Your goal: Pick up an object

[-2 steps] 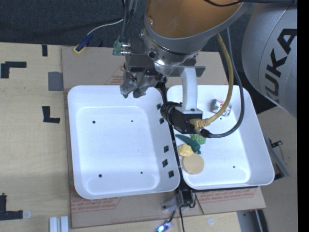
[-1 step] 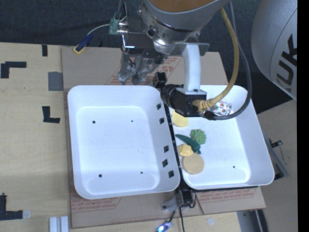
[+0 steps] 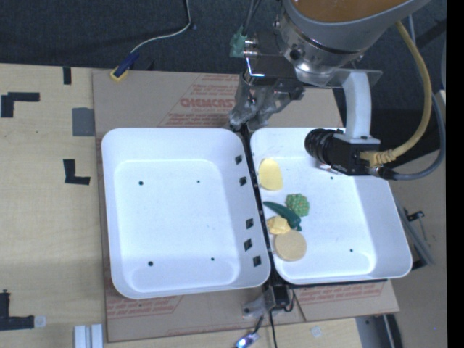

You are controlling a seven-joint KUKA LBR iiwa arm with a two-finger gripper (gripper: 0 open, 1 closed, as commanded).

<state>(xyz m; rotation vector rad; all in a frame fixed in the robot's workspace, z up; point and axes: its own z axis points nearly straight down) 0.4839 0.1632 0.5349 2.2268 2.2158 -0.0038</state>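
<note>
tool (image 3: 243,120) state unclear | round yellow disc (image 3: 270,173) | bumpy green broccoli (image 3: 297,204)

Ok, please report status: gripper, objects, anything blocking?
Gripper above the bins' far edge, nothing seen between fingers. Small objects clustered in right bin, untouched. Nothing blocking them.

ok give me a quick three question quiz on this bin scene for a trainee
1. True or false: the toy food lies in the left bin.
2. Which item sits nearest the divider? A) pale yellow piece B) green broccoli-like piece C) black camera unit
3. Where is the end effector in the camera view?

Key: 1. False, it lies in the right bin. 2. A. 3. Above the far end of the divider between the bins.
</note>
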